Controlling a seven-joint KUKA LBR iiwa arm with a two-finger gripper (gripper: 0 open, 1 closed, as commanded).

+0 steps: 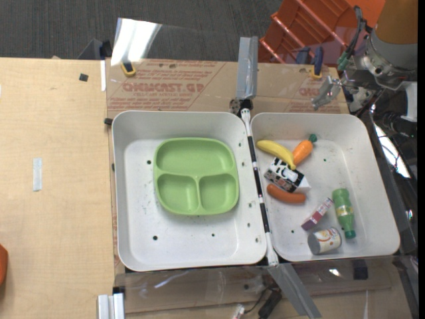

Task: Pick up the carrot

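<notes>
Two white bins on bench; carrot (303,151) is the landmark, lying in the right bin (372,198) toward its back-left area, green tip pointing up-right. Banana (276,152) sits just left of carrot, touching or nearly so, can't tell which. Black-and-white pkg (285,175) and sausage (286,194) lie below-left of carrot; green bottle (343,212), pink item (317,214) and small can (325,240) lie well below-right of it. Green divided plate (196,175) is in the left bin (126,198), well left of carrot. Gripper (327,93) hangs above-right of carrot, beyond bin's back rim, nothing seen between fingers; jaw opening can't be told. Judgement: approach step, pick not yet made. Next move needs descent over carrot, fingers across its width, clear of banana.
</notes>
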